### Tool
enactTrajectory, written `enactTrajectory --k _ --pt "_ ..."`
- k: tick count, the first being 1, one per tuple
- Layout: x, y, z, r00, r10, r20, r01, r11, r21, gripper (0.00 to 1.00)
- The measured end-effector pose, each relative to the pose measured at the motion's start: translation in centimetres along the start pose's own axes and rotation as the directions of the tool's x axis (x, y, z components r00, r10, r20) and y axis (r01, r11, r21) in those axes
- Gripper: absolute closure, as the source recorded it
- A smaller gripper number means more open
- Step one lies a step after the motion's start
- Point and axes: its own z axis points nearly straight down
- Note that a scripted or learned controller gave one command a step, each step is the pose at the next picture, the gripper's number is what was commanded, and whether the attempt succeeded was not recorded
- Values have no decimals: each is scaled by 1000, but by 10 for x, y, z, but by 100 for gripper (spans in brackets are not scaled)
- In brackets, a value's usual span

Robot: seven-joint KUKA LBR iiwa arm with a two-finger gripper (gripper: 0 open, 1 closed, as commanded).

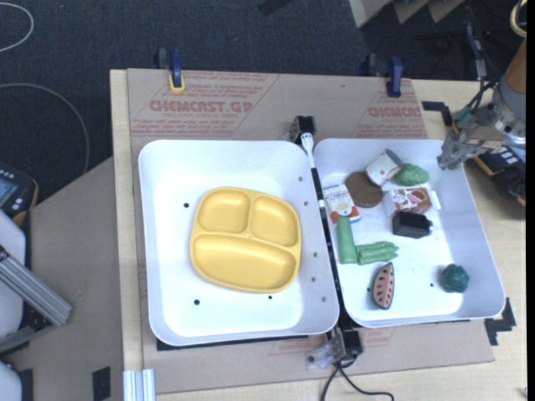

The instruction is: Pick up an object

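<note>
Nearest the camera in the right white plastic bin (476, 224), a watermelon-slice toy (383, 285) is lying with its long axis running near to far, tipped slightly right. Beside it, a dark green round toy (455, 278) is resting. Farther in, a green L-shaped toy (355, 247) is lying. At the bin's far right corner, the grey two-finger gripper (456, 153) is being held low, nothing clamped; its state cannot be told.
</note>
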Motion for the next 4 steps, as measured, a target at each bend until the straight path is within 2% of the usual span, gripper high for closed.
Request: enactTrajectory --k 1,2,3,4 --pt "-1 -110 31 1000 7 -5 -7 1000 13 100" --pt "82 -132 42 1000 -5 -7 5 1000 9 100" --pt "196 -142 31 1000 -8 -4 8 1000 6 100" --pt "253 -139 -114 1000 -8 -6 8 1000 -15 100"
